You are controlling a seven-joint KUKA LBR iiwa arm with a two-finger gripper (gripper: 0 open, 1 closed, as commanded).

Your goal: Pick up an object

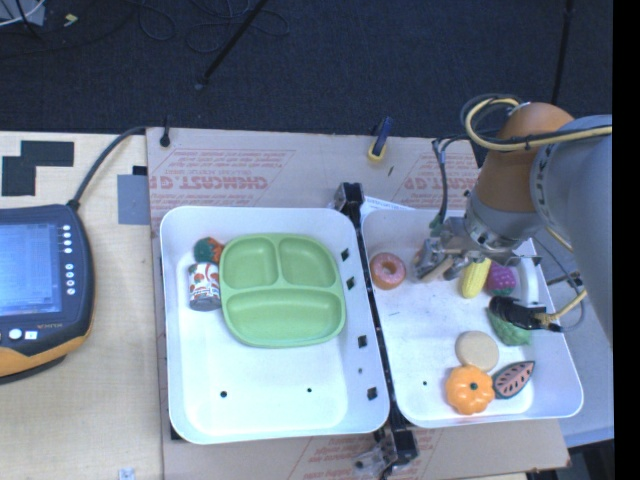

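Camera view: gripper (438, 261) hangs low at right-centre frame, fingers slightly apart and gripping nothing, just right of the donut (387, 270), likely lining up its grab.

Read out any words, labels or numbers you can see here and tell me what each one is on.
Red print on the cardboard under the bins: upside down and too blurred to read.
Can label: too small to read.
Pendant screen: nothing legible.
No other text shows.
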